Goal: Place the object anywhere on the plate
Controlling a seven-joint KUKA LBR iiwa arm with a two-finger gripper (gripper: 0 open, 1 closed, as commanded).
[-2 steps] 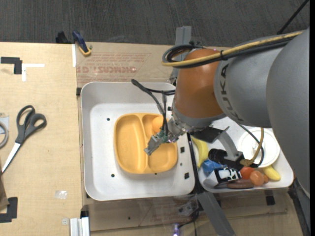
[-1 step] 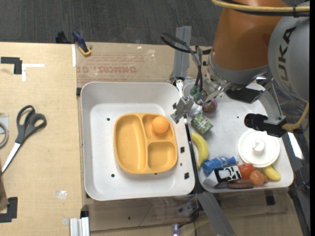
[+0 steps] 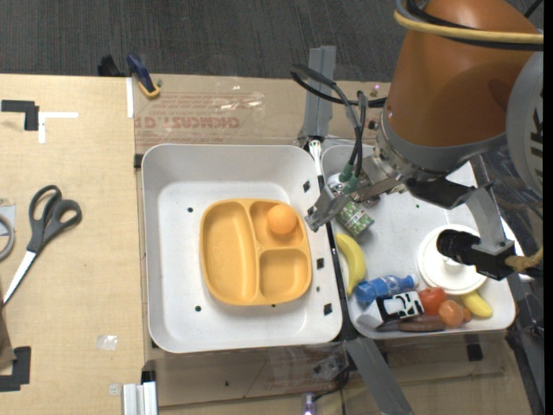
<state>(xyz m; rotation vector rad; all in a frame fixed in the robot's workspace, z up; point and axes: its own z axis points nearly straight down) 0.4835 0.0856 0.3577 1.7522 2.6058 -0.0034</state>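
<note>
Orange ball on plate, top-rt compartment

Scissors lie on the bench at nine o'clock, well apart from the bins. In the right bin, a banana lies near centre, a blue bottle at five o'clock beside it, and a white cup toward four o'clock.

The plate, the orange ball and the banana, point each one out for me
plate [image 3: 226, 253]: camera view, on the floor of its large left compartment.
orange ball [image 3: 281, 220]: camera view, on the middle of the ball, in the plate's upper right compartment.
banana [image 3: 352, 262]: camera view, on the middle of its curved body.
</note>
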